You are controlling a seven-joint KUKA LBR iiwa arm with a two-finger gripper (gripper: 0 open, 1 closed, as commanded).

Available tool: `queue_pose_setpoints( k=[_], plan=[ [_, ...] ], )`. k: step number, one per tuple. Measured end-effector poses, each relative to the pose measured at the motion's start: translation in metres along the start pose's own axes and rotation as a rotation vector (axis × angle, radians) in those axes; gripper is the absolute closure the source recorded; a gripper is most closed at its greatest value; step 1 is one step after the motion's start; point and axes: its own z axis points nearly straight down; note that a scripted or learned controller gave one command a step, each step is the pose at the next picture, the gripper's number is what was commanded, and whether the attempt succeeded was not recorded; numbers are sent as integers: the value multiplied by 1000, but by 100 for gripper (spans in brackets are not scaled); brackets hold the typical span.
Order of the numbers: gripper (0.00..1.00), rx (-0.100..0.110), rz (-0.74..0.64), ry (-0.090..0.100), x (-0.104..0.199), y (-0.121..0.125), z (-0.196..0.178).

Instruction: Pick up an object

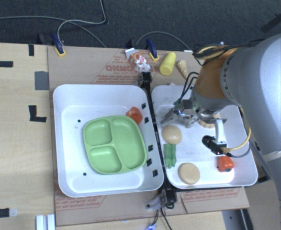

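Note:
My gripper hangs low in the upper left part of the right bin, just above a tan rounded object. A green pod-shaped piece lies below that, beside the bin's left wall. Near the front sit a tan disc and a small orange-red item to its right. In the left bin rests a green divided plate, with a small orange-red object at its upper right corner.
Behind the bins, on the cardboard, lie a yellow object, a tan stick-like piece and a small white-and-orange item. The grey arm covers the right bin's upper right. Two blue clamps hold the cardboard's back edge.

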Motion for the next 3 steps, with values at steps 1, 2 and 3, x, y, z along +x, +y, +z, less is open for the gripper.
queue_pose_setpoints(
  k=[1,2,3],
  plan=[
    [0,0,-1,0,46,10,-99],
    [0,3,2,0,20,-63,-98],
    [0,3,0,1,37,-38,-98]
  ],
)
